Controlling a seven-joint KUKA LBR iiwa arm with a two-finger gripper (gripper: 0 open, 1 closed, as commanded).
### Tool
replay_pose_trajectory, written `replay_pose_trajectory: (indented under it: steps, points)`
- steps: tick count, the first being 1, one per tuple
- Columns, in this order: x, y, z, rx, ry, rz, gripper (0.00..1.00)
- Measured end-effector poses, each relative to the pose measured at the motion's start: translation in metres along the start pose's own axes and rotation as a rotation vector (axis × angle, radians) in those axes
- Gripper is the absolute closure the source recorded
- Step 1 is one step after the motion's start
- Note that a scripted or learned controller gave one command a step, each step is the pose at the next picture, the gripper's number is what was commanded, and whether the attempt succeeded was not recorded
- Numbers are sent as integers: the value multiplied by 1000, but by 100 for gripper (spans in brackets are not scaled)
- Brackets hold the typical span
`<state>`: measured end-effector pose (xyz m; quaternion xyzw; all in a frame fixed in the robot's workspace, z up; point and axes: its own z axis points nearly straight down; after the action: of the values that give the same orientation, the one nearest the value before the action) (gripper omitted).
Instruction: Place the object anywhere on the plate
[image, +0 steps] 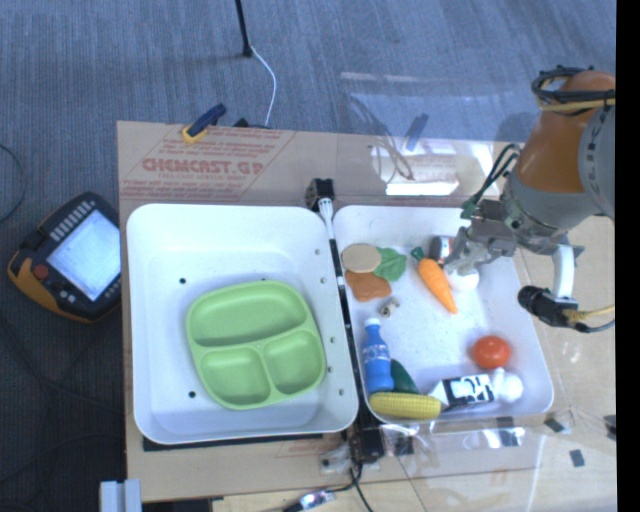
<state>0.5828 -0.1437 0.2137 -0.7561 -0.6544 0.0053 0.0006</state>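
Observation:
A green divided plate (256, 343) lies in the left white bin (160, 240). The right bin (530, 350) holds several toy foods. An orange carrot (437, 284) lies tilted near the bin's upper middle. My gripper (462, 258) hangs over the right bin's far side, just right of the carrot's top end, and nothing shows as held in it. The grey arm with its orange band (560, 150) reaches in from the right.
The right bin also holds a burger with a green leaf (367, 270), a blue bottle (376, 357), a corn cob (405, 405), a red tomato (490, 351) and a black-and-white bottle (480, 390). A teach pendant (68, 255) sits left of the bench.

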Motion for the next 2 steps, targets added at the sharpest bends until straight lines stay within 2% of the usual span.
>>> replay_pose_trajectory:
  steps: [1,2]
  points:
    - [0,0,0,1,0,0,0]
    - [1,0,-7,4,-2,-2,100]
